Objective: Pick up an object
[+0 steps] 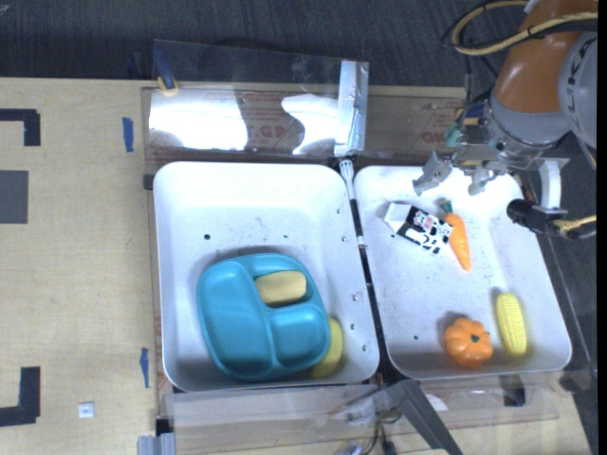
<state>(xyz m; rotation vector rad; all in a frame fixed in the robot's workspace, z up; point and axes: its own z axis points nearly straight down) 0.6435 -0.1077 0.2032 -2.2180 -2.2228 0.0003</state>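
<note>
One carrot [459,241], tip toward bench front, slight tilt.

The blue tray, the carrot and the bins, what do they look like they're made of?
Blue tray: likely moulded plastic, smooth with a soft sheen and rounded compartments. Carrot: probably toy plastic or rubber, uniformly bright orange; can't tell which. Left bin and right bin: apparently thin white plastic, glossy, scuffed with dark specks.

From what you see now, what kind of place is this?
Probably a robot lab bench for grasping trials, not a kitchen. Two white bins sit side by side, toy food such as a carrot and corn lies in them, and the gripper hangs above.
</note>
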